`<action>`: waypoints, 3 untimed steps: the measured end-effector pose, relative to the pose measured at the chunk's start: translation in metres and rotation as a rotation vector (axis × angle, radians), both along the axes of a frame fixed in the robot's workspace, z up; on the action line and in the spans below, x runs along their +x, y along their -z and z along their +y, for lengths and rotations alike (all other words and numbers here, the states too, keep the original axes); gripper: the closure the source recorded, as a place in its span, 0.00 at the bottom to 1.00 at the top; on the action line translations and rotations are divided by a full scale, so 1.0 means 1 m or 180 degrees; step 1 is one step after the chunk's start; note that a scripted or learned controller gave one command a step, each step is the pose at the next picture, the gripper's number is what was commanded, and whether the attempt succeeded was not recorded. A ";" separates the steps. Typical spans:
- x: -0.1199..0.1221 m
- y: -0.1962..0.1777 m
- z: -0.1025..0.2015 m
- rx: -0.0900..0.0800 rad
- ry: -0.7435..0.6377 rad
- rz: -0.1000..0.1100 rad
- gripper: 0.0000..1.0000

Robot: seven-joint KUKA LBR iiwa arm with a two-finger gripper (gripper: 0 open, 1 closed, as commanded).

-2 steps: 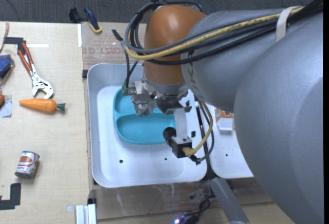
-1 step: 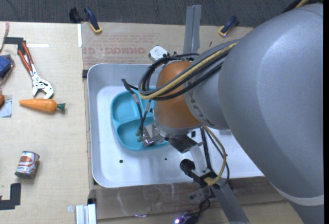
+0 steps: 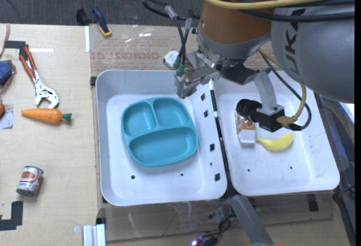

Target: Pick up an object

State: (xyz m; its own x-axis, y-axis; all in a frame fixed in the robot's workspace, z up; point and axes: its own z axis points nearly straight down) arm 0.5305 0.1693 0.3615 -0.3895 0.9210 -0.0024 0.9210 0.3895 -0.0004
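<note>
A blue divided plate [image 3: 161,132] lies in the left white bin [image 3: 110,143]. In the right bin [image 3: 316,171] a yellow banana [image 3: 276,141] rests beside a small white and orange box [image 3: 245,129]. My gripper [image 3: 185,88] hangs over the far edge of the left bin, just above the plate's back rim and close to the wall between the two bins. I see nothing held in it. The arm's big orange-banded wrist covers the back of the right bin.
On the bench left of the bins lie a carrot [image 3: 44,116], an adjustable wrench with red handles [image 3: 38,81] and a small can [image 3: 29,180]. A blue-handled clamp [image 3: 101,22] sits at the back edge. A cardboard sheet [image 3: 135,50] lies behind the bins.
</note>
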 end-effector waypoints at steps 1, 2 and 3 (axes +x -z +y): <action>-0.025 0.082 0.046 -0.0001 -0.0332 0.0012 1.00; -0.016 0.095 0.024 -0.0008 0.2324 0.0005 1.00; -0.019 0.075 0.049 -0.0007 0.1957 0.0004 1.00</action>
